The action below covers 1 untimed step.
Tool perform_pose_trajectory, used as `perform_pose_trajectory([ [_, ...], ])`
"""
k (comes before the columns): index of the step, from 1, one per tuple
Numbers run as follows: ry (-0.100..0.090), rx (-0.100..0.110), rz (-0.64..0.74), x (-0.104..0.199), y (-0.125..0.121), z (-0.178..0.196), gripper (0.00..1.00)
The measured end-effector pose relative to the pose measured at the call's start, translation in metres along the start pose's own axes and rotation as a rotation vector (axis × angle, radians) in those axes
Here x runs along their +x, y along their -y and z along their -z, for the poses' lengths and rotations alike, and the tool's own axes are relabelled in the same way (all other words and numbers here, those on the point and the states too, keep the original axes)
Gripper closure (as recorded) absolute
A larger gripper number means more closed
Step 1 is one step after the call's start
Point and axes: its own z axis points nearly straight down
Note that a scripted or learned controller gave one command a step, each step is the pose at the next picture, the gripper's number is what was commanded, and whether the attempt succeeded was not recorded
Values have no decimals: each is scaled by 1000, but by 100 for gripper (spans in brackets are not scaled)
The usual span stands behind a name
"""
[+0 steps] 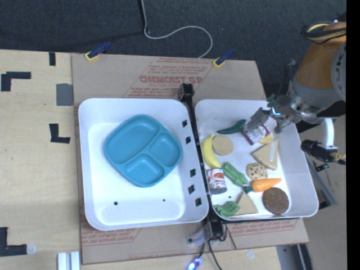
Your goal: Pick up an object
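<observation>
My arm (320, 72) reaches in from the right, wrist bent down over the upper part of the right bin (308, 204). My hand (269, 116) hangs low there with its fingers spread apart, nothing between them. Just below sits a small red-and-white packet (256, 134), tilted, close to my fingertips; I cannot tell whether I touch it. It lies between a green pepper (232, 128) and a cheese wedge (268, 155).
</observation>
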Motion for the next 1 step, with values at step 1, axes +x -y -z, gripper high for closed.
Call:
perform_pose_trajectory([
  [1,1,-9,3,33,58,135,0],
])
